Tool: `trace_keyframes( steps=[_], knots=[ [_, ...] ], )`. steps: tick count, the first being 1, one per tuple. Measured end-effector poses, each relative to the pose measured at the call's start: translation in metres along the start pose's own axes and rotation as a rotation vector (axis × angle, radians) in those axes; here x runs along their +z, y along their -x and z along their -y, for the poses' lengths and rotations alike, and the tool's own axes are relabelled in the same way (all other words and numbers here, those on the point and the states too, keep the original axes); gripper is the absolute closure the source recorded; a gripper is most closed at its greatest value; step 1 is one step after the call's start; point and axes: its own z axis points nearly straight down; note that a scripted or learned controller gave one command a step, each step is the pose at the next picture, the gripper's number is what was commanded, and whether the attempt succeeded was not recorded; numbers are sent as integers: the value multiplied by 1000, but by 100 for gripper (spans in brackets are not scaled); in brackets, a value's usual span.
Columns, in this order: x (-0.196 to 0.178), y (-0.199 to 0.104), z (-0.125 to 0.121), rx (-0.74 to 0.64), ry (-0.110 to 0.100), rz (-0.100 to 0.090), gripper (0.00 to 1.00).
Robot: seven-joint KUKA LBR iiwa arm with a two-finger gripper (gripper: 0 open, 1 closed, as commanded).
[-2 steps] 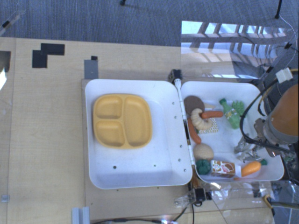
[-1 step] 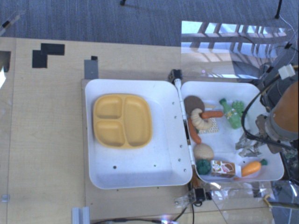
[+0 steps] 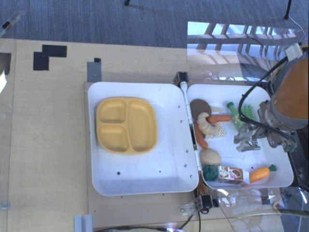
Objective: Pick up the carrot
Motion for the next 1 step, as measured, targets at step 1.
trace_keyframes(
  steps=[1],
  knots=[
    [2, -2, 2, 3, 0, -4, 0]
  ],
)
